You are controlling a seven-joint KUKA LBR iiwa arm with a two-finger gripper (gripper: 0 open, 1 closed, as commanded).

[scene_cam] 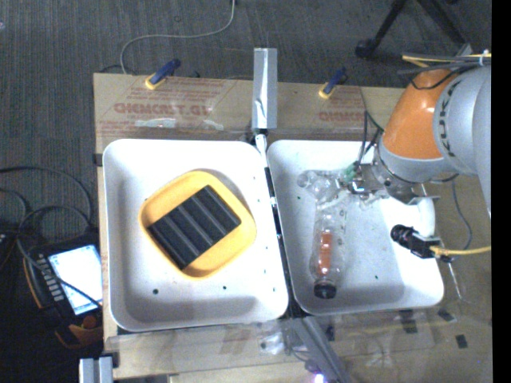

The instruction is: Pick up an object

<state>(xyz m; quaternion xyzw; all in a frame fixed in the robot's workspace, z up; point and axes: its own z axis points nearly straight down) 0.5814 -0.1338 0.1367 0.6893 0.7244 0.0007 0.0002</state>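
Observation:
A clear plastic bottle (326,250) with a black cap and something orange inside lies lengthwise in the right bin (415,290), cap toward the front. A crumpled clear plastic piece (318,183) rests at the bottle's far end. In the left bin (120,238) sits a yellow tray-like object (200,222) with a black ribbed top. My gripper (358,183) hangs low over the back of the right bin, just right of the clear plastic piece, and the orange and grey wrist covers much of it.
A black cable plug (407,238) and a yellow cable trail from the arm over the right bin's right side. A metal bar (263,94) stands behind the divide between the bins. Two clamps (162,73) hold the brown board at the back.

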